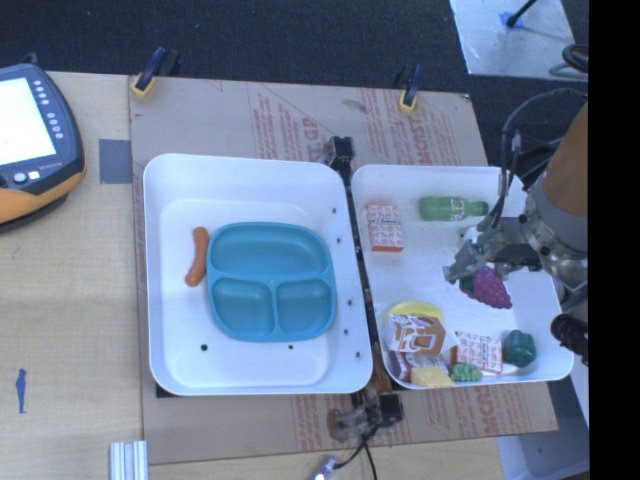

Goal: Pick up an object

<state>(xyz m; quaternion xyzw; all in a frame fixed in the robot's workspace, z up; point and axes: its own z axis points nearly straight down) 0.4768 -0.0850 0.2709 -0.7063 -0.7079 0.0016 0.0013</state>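
Note:
My gripper [474,258] hangs low over the right bin [440,183], at its right side. A bunch of purple grapes [490,288] lies right beside and just below it, partly covered by it; contact is unclear. A green bottle [452,208] lies at the bin's back. To the left of the bottle sits a small red and white carton [384,226]. Along the front edge are a yellow and white packet [417,333], a red and white box [478,351] and a dark teal object [518,348].
The left bin [165,288] holds a blue divided plate [270,278] and an orange sausage-shaped toy [197,256]. A teach pendant [25,138] lies on the bench at far left. Clamps [150,71] grip the board's back edge.

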